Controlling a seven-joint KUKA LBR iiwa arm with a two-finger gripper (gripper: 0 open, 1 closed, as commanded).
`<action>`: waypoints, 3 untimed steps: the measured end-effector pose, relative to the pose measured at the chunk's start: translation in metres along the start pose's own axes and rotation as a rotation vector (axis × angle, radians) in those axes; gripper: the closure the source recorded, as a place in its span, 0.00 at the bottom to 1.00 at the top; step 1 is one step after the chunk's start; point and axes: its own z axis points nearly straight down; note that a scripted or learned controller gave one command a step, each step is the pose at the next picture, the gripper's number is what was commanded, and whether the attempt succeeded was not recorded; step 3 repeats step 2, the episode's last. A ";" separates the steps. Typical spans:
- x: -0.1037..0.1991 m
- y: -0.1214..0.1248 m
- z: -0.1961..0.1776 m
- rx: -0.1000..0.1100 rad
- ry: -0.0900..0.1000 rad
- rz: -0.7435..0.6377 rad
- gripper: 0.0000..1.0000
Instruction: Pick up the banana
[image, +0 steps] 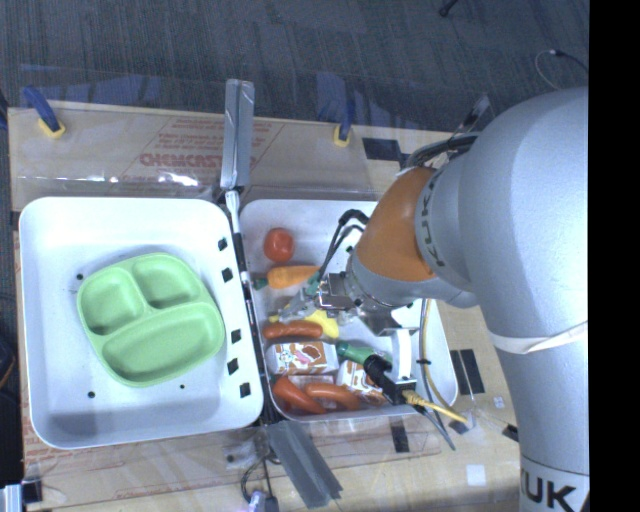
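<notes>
Well left of the gripper (322, 296), a green divided plate (152, 317) lies in the left bin (50, 300). The gripper hangs low in the right bin (440, 375); whether it is spread or pinched cannot be told. A tomato (279, 243) and carrot (291, 276) sit just up-left of it. The banana (318, 324) lies directly beneath, touching a sausage (290, 330). Packets (300, 356) lie below that.

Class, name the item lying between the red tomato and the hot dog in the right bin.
In the camera view, an orange carrot lies between the tomato and hot dog.
</notes>
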 end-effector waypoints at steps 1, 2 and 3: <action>0.001 -0.001 -0.008 0.005 0.002 -0.004 1.00; 0.061 0.023 -0.093 0.017 -0.001 0.236 1.00; 0.061 0.023 -0.093 0.017 -0.001 0.236 1.00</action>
